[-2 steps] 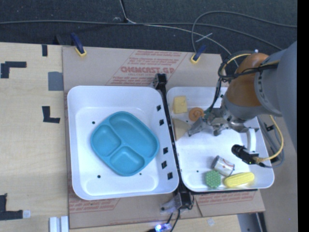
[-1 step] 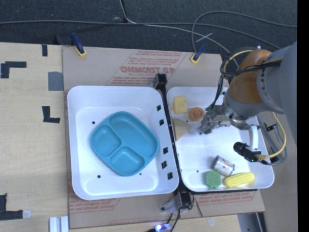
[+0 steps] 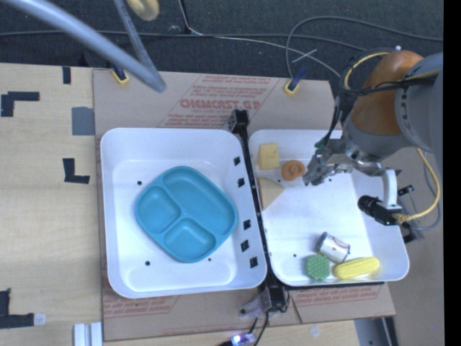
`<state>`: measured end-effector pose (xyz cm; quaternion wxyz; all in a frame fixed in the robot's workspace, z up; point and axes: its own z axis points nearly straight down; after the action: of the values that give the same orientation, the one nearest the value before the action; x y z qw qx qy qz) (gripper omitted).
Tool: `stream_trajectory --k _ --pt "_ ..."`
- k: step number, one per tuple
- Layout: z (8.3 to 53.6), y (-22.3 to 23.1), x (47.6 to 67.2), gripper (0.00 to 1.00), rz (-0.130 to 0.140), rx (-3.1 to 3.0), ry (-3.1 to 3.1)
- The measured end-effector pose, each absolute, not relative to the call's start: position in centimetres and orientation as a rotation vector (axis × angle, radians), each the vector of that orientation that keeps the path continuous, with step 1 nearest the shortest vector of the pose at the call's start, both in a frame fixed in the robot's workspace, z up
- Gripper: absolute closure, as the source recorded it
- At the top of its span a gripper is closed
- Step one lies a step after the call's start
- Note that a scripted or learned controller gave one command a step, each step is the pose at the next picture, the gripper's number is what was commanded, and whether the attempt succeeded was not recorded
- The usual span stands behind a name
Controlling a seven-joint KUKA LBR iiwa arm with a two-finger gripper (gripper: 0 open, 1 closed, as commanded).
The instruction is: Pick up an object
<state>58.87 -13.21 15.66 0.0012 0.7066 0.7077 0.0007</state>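
Toys lie scattered in the right bin [image 3: 374, 215]: an orange disc [image 3: 293, 169] just left of the gripper [image 3: 315, 176], near its tip though contact is unclear, with a yellow block [image 3: 269, 156] beside the disc. Near the bin's front edge sit a small silver can [image 3: 333, 247], a green round piece [image 3: 317, 267] and a yellow corn cob [image 3: 356, 267], well apart from the gripper. I cannot tell whether the gripper is open or closed; its tip is dark and blurred. The left bin [image 3: 115, 193] holds a blue divided tray [image 3: 186, 213]. Both bins rest on a cardboard sheet [image 3: 209, 99] over a pale wooden bench [image 3: 36, 193].
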Motion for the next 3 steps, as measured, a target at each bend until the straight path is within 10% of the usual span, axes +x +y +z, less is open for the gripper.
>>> stream_trajectory --k 3 --pt "25.4 -8.7 59.2 1.00 0.001 2.215 2.228"
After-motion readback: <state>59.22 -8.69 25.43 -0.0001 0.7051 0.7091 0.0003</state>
